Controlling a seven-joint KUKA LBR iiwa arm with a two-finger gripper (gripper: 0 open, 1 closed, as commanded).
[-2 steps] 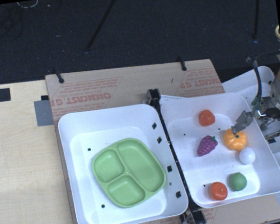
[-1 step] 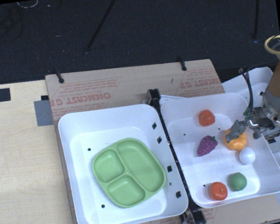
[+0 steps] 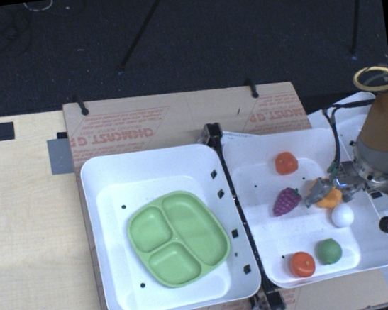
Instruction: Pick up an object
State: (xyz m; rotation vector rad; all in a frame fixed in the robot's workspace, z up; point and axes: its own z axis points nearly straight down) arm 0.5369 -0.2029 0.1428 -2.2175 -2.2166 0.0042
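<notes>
1. Lowest in the frame, in the right bin (image 3: 381,260), sit a tomato (image 3: 302,264) and, just to its right, a green ball (image 3: 328,251).
2. Above them, a white egg (image 3: 342,216) lies just below an orange piece (image 3: 330,198).
3. The gripper (image 3: 324,190) reaches in from the right edge, low over the orange piece. A purple grape bunch (image 3: 286,201) lies just left of its tip.
4. I cannot tell whether the jaws stand apart or together; they blur into the orange piece.
5. A second red fruit (image 3: 286,163) sits alone toward the bin's upper part.
6. The left bin (image 3: 107,199) holds a green divided plate (image 3: 178,239).
7. Risk, as I judge it: grapes, orange piece and egg crowd together, so a closing grip may nudge a neighbour or catch two at once.
8. The egg looks smooth and round; a brush could send it rolling.
</notes>
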